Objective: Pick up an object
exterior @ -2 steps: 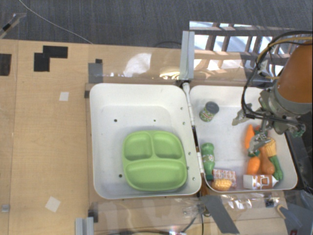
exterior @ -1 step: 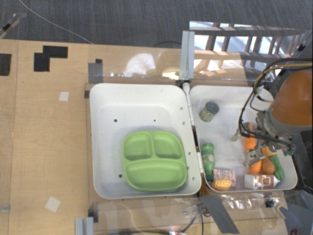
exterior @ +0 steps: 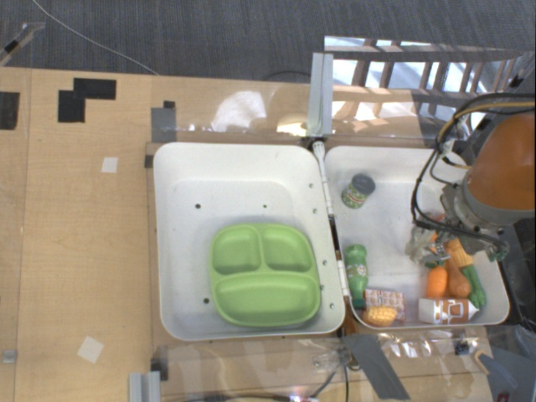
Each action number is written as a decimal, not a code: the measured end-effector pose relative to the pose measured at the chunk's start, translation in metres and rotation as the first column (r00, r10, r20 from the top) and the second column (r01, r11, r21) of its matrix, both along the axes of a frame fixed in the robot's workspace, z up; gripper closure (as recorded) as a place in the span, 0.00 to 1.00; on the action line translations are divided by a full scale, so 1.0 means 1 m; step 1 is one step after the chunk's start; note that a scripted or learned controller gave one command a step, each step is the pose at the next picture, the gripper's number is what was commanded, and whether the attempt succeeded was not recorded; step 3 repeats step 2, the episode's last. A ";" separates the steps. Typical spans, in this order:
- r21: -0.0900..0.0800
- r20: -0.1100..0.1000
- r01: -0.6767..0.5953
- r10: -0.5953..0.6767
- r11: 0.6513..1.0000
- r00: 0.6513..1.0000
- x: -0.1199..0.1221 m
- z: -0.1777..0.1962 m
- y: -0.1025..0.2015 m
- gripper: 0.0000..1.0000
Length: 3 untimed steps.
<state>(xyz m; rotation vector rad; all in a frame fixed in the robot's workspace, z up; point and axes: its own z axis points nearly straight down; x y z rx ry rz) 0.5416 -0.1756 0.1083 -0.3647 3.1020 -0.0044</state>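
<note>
In the camera view the gripper is low in the right bin, over a carrot; whether it grips anything I cannot tell. The carrot looks like light, stiff plastic, smooth — best taken across its middle. A green piece, a carton and the bin wall crowd it. A green bottle and a can lie apart.

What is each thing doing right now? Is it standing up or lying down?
green plate: lying flat in the left bin, nothing on it.
small can: tipped on its side in the right bin.
green bottle: lying down by the divider.
carton: lying on its side.
orange: sitting among the toy food.
gripper: down in the right bin, over the food pile.
</note>
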 end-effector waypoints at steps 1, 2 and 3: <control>-0.008 0.002 -0.174 0.174 0.985 0.985 -0.018 0.154 0.031 1.00; -0.001 -0.006 -0.110 0.110 0.994 0.994 -0.001 -0.014 0.050 1.00; -0.001 -0.006 -0.110 0.110 0.994 0.994 -0.001 -0.014 0.050 1.00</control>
